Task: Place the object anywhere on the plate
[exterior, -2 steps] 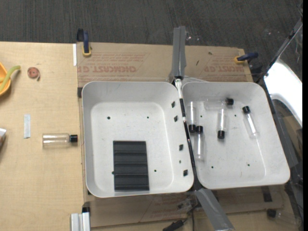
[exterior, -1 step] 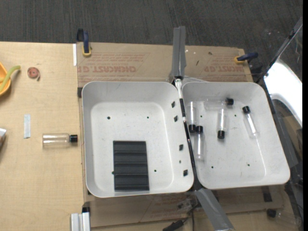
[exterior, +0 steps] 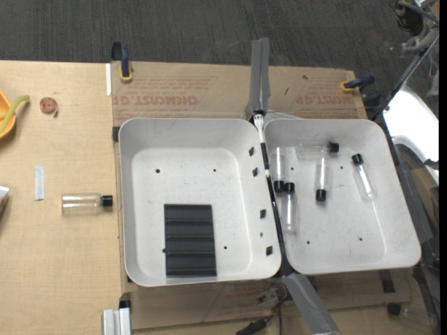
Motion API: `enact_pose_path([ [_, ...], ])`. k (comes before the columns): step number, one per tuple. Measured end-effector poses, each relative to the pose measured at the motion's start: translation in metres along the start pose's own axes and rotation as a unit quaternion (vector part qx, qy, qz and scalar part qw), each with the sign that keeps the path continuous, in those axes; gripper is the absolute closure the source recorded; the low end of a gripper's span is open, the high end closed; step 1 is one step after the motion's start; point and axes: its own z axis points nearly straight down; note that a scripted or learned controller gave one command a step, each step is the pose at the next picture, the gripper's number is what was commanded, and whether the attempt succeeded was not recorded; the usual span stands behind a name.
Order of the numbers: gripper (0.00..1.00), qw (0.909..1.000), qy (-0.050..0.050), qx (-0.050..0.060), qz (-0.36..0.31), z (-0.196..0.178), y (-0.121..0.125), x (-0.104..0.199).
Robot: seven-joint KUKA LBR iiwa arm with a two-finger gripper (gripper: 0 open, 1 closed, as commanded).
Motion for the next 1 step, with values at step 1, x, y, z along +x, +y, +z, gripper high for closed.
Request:
enact_pose_path([
  [1,0.00,0.9995,0.000,0.000,0.033,0.0000,0.0606,-0.0401],
])
